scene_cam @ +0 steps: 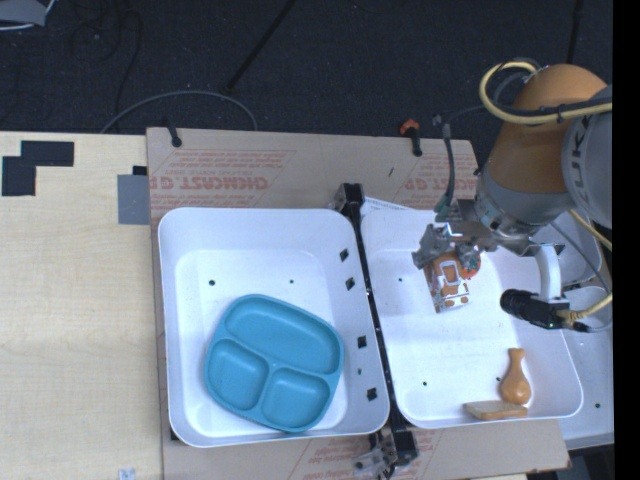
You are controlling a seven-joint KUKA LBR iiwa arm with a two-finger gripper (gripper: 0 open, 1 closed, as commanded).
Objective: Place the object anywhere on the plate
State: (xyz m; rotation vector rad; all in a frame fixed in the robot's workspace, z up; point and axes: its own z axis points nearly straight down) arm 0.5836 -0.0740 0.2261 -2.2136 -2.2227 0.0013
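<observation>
The blue plate with three compartments lies in the left white bin, toward its front. My gripper hangs over the upper middle of the right bin, well to the right of the plate. A small orange-and-white blocky object sits between its fingers, tilted, with its lower end sticking out below them. The gripper is shut on it.
A tan gourd-shaped toy and a flat tan wedge lie in the right bin's front right corner. A black divider rail separates the two bins. A black cable fitting juts out beside the arm.
</observation>
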